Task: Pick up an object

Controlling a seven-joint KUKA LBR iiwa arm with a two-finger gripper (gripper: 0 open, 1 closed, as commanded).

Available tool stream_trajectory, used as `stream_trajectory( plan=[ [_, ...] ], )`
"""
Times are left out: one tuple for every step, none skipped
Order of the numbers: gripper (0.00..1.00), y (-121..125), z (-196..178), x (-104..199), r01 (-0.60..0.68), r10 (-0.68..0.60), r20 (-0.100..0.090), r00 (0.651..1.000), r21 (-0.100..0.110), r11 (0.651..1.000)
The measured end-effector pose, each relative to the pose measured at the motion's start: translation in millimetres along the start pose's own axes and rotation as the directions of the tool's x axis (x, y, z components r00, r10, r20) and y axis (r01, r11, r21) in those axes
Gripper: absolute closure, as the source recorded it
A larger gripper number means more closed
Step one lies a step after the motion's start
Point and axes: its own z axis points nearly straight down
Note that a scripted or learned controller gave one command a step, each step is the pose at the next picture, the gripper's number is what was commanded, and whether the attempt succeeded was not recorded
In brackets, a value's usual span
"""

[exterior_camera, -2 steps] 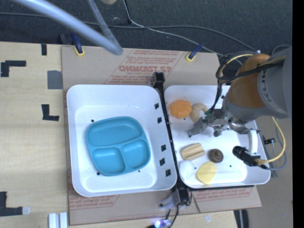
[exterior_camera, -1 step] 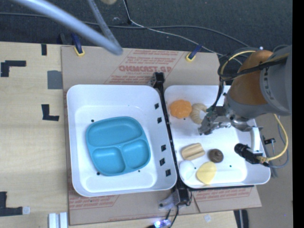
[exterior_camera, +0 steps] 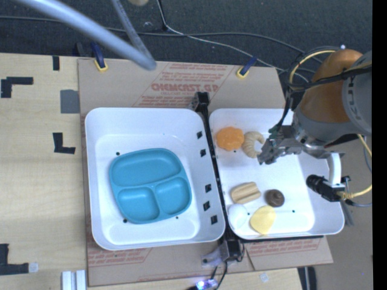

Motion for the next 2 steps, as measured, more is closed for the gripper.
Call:
stream_trajectory(
  plan=[
    [1.0,-9,-52,-2,-0.001,0.001,0.001,1.0,-0.002,1.0],
    [1.0,-8,-102,-2,0.0,0.0,0.001,1.0,-0.003,1.0]
  ],
)
